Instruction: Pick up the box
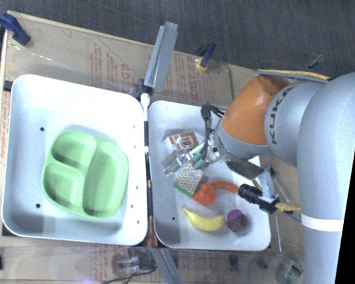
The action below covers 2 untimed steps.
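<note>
Two white bins sit side by side on the bench (pixel 77 55). Nearest the camera, along the lower edge of the right bin (pixel 158 222), lie a yellow banana (pixel 204 220) and, just beside it, a dark purple fruit (pixel 237 220). Slightly beyond them rests an orange-red toy (pixel 210 191), touching or nearly touching the box (pixel 188 178). The box, a small greenish patterned carton, lies tilted near the middle of the right bin. Directly behind it is the tool (pixel 188 158), lowered to the bin floor between the box and a small brown-and-white packet (pixel 183 141). The tool's jaw state cannot be determined: its metal parts merge with the clutter, and nothing is visibly gripped. The left bin (pixel 16 146) holds a green divided tray (pixel 85 173), well apart from the work area. Farthest back, a blue clamp (pixel 206 55) sits on the bench rim.

Failure risks, as judged from this position:
- Wrong object. The tool sits between the box and the packet; a closure here may take the packet instead.
- Glancing contact. The box lies tilted, so one finger may land on an edge and push it aside.
- Crowding. The orange-red toy next to the box may block a finger or be dragged along.
</note>
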Each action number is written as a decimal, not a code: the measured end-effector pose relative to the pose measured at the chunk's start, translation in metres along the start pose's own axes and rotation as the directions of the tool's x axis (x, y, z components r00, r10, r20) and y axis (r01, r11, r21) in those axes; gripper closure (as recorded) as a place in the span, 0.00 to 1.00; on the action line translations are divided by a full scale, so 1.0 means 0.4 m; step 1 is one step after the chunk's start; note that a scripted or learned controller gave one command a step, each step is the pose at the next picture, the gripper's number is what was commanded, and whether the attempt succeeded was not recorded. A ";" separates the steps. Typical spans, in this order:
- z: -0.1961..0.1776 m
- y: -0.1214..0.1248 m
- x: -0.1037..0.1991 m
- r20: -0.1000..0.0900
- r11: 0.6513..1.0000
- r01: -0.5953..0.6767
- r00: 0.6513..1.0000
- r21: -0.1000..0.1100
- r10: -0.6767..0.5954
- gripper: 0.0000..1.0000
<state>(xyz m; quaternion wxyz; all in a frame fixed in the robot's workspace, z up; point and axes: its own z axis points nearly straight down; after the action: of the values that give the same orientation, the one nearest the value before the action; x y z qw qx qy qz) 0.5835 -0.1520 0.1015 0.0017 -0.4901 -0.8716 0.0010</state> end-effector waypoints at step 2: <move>-0.025 0.002 0.000 0.001 1.000 0.002 1.000 0.000 -0.002 0.00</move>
<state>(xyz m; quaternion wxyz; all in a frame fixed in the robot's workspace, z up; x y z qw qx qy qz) 0.5841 -0.1515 0.1116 0.0014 -0.4891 -0.8722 0.0010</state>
